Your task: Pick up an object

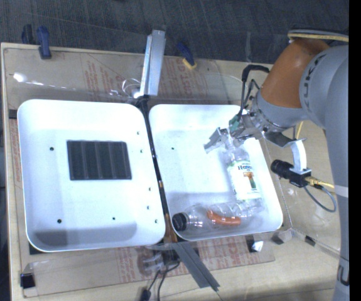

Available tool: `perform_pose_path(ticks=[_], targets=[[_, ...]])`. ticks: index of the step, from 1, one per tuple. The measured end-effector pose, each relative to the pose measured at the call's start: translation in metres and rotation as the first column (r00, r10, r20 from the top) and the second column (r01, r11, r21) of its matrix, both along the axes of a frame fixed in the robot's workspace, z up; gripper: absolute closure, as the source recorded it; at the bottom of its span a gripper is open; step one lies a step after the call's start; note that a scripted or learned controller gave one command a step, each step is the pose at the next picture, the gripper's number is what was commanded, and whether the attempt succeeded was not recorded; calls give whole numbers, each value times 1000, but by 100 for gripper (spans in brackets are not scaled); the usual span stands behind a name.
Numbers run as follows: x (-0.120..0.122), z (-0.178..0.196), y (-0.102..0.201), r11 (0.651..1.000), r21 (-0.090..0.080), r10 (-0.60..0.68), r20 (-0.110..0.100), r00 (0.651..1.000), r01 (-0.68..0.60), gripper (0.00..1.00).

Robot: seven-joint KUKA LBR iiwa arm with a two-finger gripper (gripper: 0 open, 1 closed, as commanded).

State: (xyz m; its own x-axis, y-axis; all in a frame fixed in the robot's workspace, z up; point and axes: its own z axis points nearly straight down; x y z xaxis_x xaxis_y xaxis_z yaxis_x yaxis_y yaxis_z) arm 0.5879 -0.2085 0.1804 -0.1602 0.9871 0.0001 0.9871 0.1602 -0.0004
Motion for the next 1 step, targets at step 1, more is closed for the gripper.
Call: perform_pose_path(ticks=[1], targets=[[1, -2, 1, 998, 1, 59, -1, 998, -59, 0]])
